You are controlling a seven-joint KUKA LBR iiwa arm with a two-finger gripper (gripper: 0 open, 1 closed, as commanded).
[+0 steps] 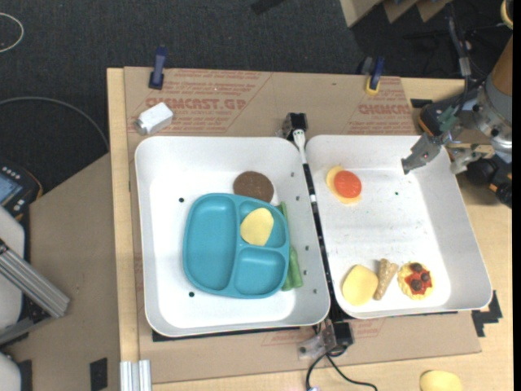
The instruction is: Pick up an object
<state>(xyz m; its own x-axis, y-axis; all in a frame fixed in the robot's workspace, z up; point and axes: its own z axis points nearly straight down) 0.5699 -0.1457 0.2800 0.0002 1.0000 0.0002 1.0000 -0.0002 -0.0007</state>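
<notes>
Camera view: egg (346, 184) lies left of claw (423, 155).

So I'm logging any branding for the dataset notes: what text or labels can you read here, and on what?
"CHEMCAST. G P": red print on the cardboard sheet behind the left bin, roughly; the letters are faint.
Red print behind the right bin, on the same cardboard: mirrored or upside down, too blurred to read.
White tag on the cardboard: no legible text.
</notes>
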